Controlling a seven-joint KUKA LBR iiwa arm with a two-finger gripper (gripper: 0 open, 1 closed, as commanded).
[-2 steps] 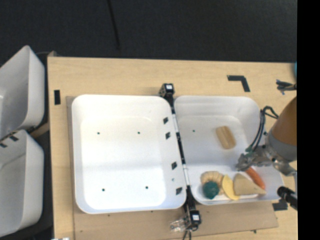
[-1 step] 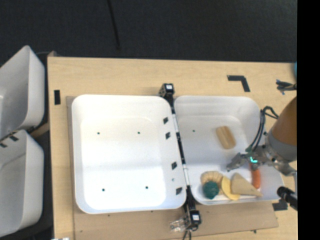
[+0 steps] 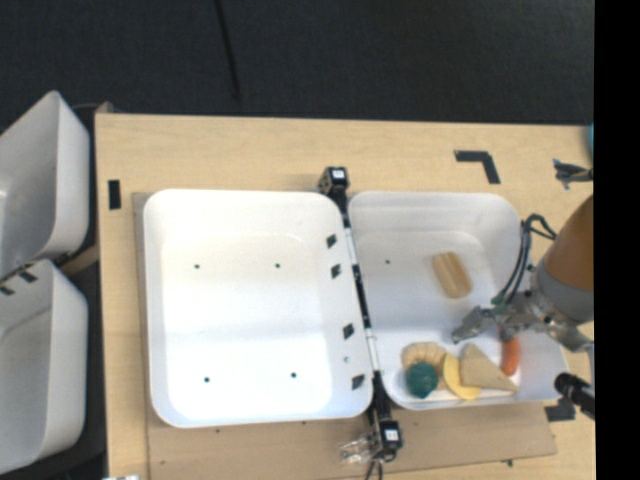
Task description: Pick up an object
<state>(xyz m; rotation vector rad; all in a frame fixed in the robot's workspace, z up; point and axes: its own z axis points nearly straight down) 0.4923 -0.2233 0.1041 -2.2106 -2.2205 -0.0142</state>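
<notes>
My fingers (image 3: pixel 497 320) hang low over the right bin (image 3: pixel 420 213), toward its near right corner; I cannot tell whether they are spread or clenched. Just beside them lie an orange carrot (image 3: pixel 511 356) and a tan wedge (image 3: pixel 483 370), with a yellow banana (image 3: pixel 457 379), a teal ball (image 3: pixel 422 378) and a bread piece (image 3: pixel 421 352) along the near wall. A tan roll (image 3: pixel 451 274) lies apart, mid-bin.

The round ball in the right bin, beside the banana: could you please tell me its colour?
The ball is teal, a dark blue-green, seen best in the camera view, at the right bin's near edge.
</notes>
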